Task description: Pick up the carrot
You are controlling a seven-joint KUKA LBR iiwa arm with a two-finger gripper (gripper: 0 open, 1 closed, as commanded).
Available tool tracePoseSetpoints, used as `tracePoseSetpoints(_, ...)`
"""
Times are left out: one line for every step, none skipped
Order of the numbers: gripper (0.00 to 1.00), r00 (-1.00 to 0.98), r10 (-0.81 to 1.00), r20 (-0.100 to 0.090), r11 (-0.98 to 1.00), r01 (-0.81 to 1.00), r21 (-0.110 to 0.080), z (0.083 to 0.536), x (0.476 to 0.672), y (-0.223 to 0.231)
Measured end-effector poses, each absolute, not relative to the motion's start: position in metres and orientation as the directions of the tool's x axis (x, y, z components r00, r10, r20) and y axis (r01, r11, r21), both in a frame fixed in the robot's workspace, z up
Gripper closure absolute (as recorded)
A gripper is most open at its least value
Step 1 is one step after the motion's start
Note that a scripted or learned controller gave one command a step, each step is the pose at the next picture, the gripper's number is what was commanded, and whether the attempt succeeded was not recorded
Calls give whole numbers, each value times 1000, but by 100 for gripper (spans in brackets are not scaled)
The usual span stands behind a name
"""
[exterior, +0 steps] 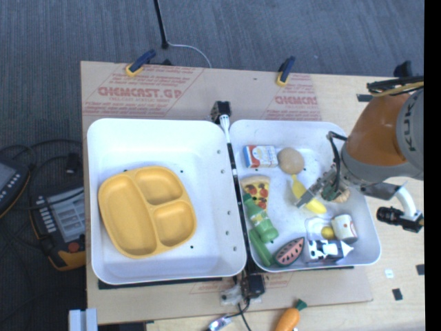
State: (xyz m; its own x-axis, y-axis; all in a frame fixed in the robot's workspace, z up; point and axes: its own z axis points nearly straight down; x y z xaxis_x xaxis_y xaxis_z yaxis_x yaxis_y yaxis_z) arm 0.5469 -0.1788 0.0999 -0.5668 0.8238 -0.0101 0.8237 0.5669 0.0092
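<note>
The carrot [288, 318], small and orange with a green top, lies on the bench in front of the right bin [365, 254], outside it, near the bottom edge of the view. The gripper [315, 192] hangs low inside the right bin, over a yellow toy [300, 187]. It is well behind and to the right of the carrot. Nothing shows as held in it. The arm's orange band [375, 136] sits above the bin's right side.
The right bin holds a red-and-white carton [260, 156], a potato [291, 160], a pizza slice [256, 190], a green vegetable [260, 226], a watermelon slice [289, 251], a white cup [343, 227] and a black-and-white toy [324, 251]. A yellow divided plate [146, 209] lies in the left bin [138, 133].
</note>
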Motion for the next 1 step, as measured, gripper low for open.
tracePoseSetpoints(100, -352, 936, 0, 352, 936, 0, 184, 544, -42)
